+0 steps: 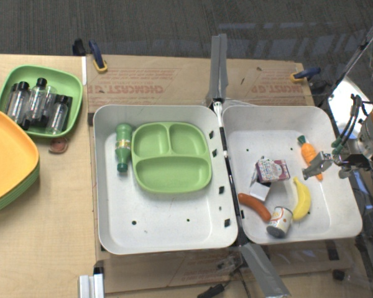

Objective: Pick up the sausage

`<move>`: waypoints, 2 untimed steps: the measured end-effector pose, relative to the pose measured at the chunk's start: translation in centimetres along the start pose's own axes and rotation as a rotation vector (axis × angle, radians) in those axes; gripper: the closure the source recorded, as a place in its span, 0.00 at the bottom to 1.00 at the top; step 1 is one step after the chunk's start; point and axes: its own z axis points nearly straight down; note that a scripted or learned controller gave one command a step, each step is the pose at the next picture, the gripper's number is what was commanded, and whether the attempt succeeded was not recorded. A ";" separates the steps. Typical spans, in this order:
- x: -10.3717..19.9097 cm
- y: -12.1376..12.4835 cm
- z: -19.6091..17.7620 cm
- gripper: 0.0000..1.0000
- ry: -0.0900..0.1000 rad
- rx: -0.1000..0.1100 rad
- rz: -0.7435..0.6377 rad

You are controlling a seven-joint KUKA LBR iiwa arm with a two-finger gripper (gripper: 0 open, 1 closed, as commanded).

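The can (278, 222) lies nearest you, touching the sausage's (255, 207) lower end, in the right bin (261, 120). Your gripper (318, 166) hovers by the carrot (309, 155); whether it's spread or closed I cannot tell. Bring it left past the banana (302, 198), then close across the sausage's upper half, clear of can and carton (271, 171)

In the right bin (342, 225) the sausage (254, 206) lies at seven o'clock, a can (279, 221) touching its right end. The banana (302, 198) lies just right, the carton (271, 171) above, the carrot (309, 155) at two o'clock. The divided plate (171, 156) sits in the left bin (149, 231), a bottle (123, 146) at its nine o'clock.
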 end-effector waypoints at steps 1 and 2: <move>-5.7 -0.1 14.9 0.00 0.004 0.001 -0.046; -5.8 -0.1 14.0 1.00 0.003 0.001 -0.042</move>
